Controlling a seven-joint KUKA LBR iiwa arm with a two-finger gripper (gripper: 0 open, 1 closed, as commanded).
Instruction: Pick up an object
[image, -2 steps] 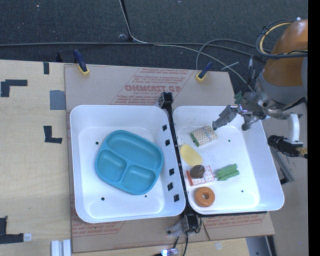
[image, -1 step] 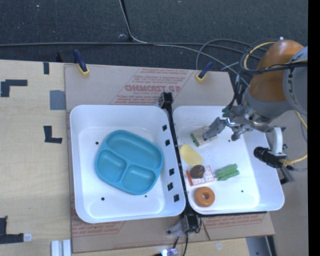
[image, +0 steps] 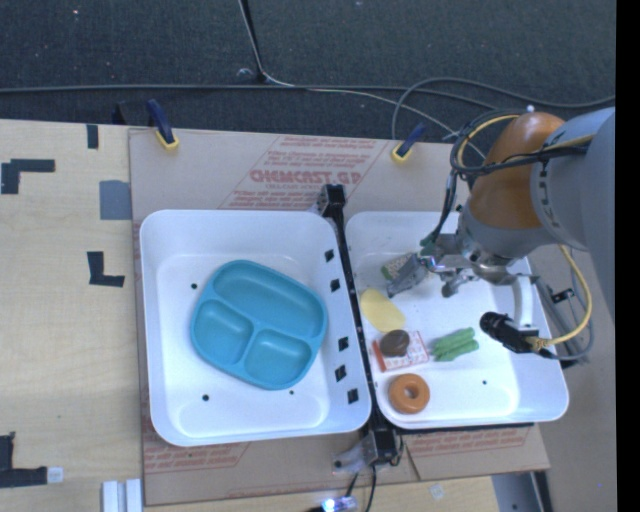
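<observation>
Red "CHEMCAST" print on cardboard sheet | tool over right bin

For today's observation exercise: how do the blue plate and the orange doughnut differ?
The blue plate is much larger than the orange doughnut. The plate has three compartments; the doughnut is a ring with a hole. The plate lies in the left bin, the doughnut in the right bin. Both lie flat.

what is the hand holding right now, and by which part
Cannot be told: the hand hangs over the right bin beside a small grey object, but a hold on it isn't clear from this view.
</observation>
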